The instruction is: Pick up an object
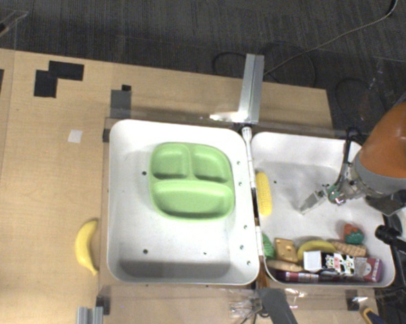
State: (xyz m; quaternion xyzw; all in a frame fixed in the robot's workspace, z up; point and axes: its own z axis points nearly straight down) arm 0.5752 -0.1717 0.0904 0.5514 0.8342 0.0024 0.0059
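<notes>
Wooden counter (41, 202) carries two white bins; banana (86, 245) lies outside left bin (118, 186). Green plate (190, 180) in left bin. Tool (313, 201) over bare floor of right bin (293, 157) — fingers spread, nothing between them. Corn cob (262, 194) at bin's left wall — toys (324, 258) heaped along near edge.

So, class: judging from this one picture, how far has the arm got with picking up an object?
Done: the arm has reached over the right bin, and its gripper hangs above that bin's bare floor. In hand: nothing shows between its fingers. Left: the whole pick. The corn cob lies by the bin's left wall, and the small banana sits with other items along the near edge.
</notes>
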